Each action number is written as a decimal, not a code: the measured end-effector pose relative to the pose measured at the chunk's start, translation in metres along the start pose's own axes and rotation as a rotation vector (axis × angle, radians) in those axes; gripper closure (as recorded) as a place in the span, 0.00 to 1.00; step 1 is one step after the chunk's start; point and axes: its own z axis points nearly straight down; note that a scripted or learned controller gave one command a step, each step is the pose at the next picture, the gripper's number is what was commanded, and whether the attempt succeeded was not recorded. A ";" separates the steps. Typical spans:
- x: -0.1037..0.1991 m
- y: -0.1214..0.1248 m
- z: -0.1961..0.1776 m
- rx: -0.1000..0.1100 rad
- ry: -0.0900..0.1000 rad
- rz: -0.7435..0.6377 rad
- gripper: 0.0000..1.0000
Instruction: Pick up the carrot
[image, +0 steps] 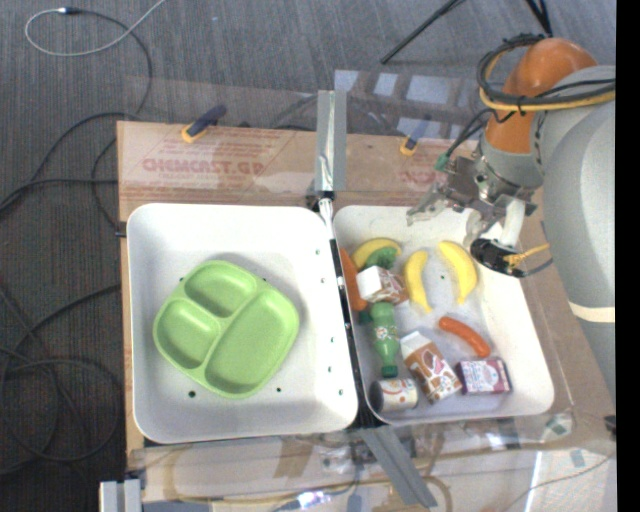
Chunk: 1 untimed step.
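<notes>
Nearest the lower edge of the frame, we see a small tin can lying on its side, a brown-and-white carton and a maroon packet along the bottom of the right white bin. Just above them lie a green bottle and an orange-red sausage-shaped piece. In the left white bin sits a lime-green divided plastic plate. Higher up, the slim orange carrot lies along the right bin's left wall, partly under a white box. Beside it rest two yellow bananas. At the upper right, the hand hangs over the bin's top edge with its fingers spread apart, clamped on nothing, well apart from the carrot.
</notes>
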 end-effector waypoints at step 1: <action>-0.065 -0.027 0.062 0.001 0.001 -0.261 0.00</action>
